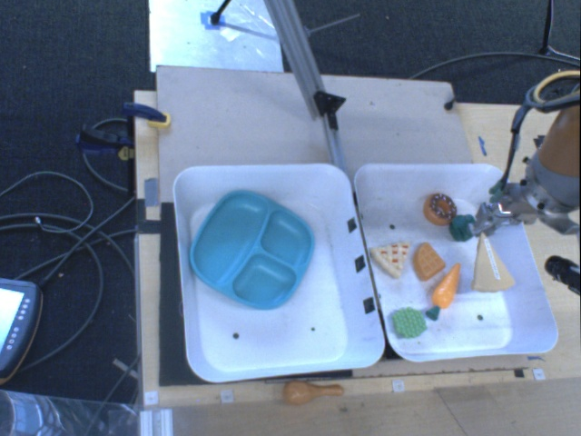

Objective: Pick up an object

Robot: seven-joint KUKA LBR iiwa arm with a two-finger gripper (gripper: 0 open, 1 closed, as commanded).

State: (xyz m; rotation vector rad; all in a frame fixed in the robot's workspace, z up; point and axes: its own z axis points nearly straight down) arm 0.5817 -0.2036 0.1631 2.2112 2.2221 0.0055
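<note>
The right bin (pixel 522 334) holds several toy foods. A chocolate donut (pixel 439 208) lies at the back. A waffle-patterned slice (pixel 391 259), an orange pastry (pixel 428 262) and a carrot (pixel 446 286) sit mid-bin. A pale cheese wedge (pixel 490 267) lies to the right and a green leafy piece (pixel 409 322) at the front. A small dark green object (pixel 463 228) lies just left of my gripper (pixel 485 218). The gripper reaches in from the right and hangs low over the bin, above the tip of the cheese wedge. I cannot tell whether the green object touches it.
The left bin (pixel 209 352) holds a blue divided plate (pixel 252 248). A tan wooden piece (pixel 312 391) lies on the bench in front of the bins. A grey pole (pixel 300 48) slants over the back. Clamps (pixel 123 134) and cables lie off the bench's left side.
</note>
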